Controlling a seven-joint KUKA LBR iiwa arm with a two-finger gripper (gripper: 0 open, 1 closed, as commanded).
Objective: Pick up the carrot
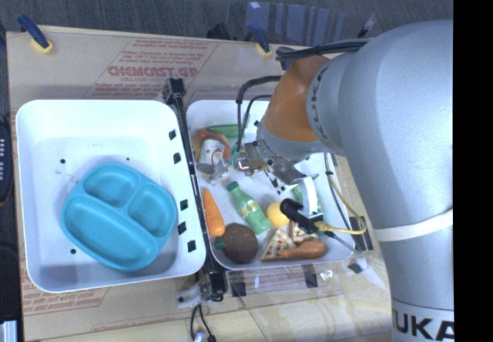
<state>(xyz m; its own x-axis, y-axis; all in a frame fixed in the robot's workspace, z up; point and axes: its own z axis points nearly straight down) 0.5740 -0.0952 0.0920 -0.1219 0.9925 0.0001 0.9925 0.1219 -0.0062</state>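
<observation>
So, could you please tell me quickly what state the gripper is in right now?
Gripper: low over the right bin, state cannot be told. The carrot lies apart from it by the bin's left wall.

In the left bin (pixel 31 179) you see a blue divided plate (pixel 119 213). In the right bin (pixel 202 113) lie a green bottle (pixel 248 208), a brown round fruit (pixel 239 243) and a yellow lemon (pixel 278 216).

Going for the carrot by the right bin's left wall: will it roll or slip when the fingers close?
The carrot looks smooth and tapered, so it may slide toward its thin end. Being round, it could roll, though the right bin's wall close alongside may stop that. It looks like a rigid toy, probably light.
</observation>
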